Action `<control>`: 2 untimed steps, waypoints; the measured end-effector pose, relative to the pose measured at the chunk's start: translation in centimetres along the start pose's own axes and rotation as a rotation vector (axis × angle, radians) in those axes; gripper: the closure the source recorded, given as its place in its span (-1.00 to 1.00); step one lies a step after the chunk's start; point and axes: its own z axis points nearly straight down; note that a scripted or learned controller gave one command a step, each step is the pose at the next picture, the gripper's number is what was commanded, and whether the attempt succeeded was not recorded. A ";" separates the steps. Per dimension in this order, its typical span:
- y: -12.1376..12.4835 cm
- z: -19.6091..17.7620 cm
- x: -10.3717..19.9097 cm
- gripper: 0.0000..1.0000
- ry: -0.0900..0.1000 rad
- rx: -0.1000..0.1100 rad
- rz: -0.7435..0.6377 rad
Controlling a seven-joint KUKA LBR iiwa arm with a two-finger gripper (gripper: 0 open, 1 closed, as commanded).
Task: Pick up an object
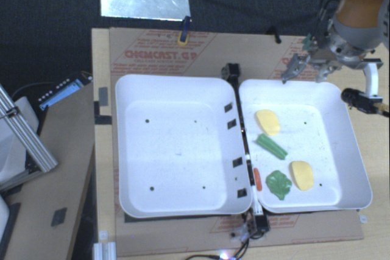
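Robotics lab: white bins [177, 85] on cardboard-topped bench [158, 52], cables, aluminium framing [24, 134].

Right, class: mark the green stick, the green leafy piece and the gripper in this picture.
green stick [271, 147]: camera view, middle of its length, in the right bin.
green leafy piece [279, 183]: camera view, centre of its flat top.
gripper [309, 69]: camera view, midway between the fingertips, above the right bin's far edge.

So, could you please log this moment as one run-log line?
gripper: open, holding nothing, above right bin's far rim | right bin: two yellow pieces, green stick, green leaf
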 end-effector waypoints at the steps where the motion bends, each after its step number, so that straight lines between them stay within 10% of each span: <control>1: -5.5 8.8 9.6 -1.00 0.005 0.012 -0.009; 2: -5.0 7.2 9.0 1.00 0.000 -0.001 -0.002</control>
